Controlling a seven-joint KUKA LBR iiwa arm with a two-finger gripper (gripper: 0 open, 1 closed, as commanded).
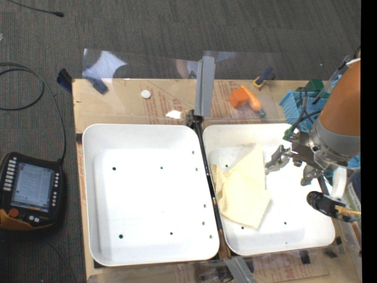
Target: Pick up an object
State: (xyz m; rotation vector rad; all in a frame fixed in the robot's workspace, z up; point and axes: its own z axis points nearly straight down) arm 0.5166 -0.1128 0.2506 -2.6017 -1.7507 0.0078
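Observation:
A pale yellow cloth lies crumpled in the right bin, against its left wall and reaching toward the middle. My gripper hangs over the right half of that bin, just right of the cloth's upper edge. The grey wrist and orange band rise above it at the right. I see nothing held in the gripper.
The left bin sits beside the right one, with a grey post at the back between them. An orange tool and a blue object lie on the bench behind. A teach pendant rests on the floor at left.

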